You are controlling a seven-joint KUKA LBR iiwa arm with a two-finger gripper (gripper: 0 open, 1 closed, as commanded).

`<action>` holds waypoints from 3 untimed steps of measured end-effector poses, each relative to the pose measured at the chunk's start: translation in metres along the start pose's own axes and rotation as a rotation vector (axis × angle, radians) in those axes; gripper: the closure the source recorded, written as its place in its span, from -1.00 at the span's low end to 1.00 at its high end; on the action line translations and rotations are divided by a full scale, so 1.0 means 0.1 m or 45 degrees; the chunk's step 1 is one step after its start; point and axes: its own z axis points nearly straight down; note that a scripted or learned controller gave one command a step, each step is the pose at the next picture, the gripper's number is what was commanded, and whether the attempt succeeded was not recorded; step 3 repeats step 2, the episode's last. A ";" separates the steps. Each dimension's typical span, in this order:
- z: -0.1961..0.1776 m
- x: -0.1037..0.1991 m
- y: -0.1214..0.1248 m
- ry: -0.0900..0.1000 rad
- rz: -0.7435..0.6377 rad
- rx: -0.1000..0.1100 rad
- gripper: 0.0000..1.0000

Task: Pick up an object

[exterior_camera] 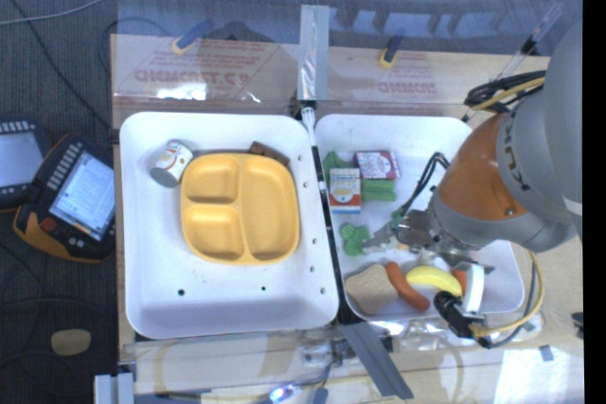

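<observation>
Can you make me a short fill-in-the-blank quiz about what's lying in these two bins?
1. The yellow tray lies in the ____ bin.
2. The tray has ____ compartments.
3. The banana lies in the ____ bin.
4. The can lies beside the tray's upper ____ corner.

Missing words: left; three; right; left

The divided plate (240,207) and can (170,163) lie in the left bin (142,298); the cartons (360,175) lie in the right bin (507,284).
</observation>
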 end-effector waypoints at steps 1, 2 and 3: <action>-0.09 0.01 0.01 0.002 -0.001 0.002 1.00; -0.09 0.01 0.00 0.002 -0.001 0.002 -1.00; -0.09 0.01 0.00 0.002 -0.001 0.002 -1.00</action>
